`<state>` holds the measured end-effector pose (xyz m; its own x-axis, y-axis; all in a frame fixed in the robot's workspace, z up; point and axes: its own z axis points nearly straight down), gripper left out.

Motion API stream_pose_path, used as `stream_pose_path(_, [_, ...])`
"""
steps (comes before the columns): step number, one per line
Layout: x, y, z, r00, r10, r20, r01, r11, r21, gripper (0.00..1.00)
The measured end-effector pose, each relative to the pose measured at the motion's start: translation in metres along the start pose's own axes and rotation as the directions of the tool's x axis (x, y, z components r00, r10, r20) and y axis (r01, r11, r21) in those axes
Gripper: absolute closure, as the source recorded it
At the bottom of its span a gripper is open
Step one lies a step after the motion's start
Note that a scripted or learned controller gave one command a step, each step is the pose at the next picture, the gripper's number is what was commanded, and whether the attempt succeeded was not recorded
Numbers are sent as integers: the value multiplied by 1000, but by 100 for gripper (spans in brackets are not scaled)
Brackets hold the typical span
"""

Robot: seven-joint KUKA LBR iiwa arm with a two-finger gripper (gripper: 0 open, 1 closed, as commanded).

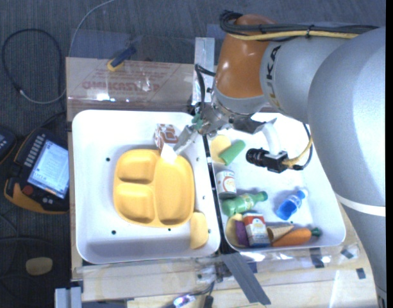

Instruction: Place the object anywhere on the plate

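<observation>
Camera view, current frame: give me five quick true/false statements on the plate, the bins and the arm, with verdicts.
1. The yellow plate lies in the left bin. True.
2. The carrot rests on the plate. False: it lies in the right bin, near its front edge.
3. The gripper is over the plate's far right corner, next to the divide between the bins. True.
4. The blue bottle sits in the left bin. False: it is in the right bin.
5. The plate is one flat surface without sections. False: it has three compartments, two smaller on the left and one longer on the right.
</observation>
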<state>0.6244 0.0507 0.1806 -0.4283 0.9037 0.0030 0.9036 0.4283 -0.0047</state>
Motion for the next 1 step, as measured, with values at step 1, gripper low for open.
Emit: stream_pose_path(1, [1,0,-6,1000,0,-4,0,1000,4,100])
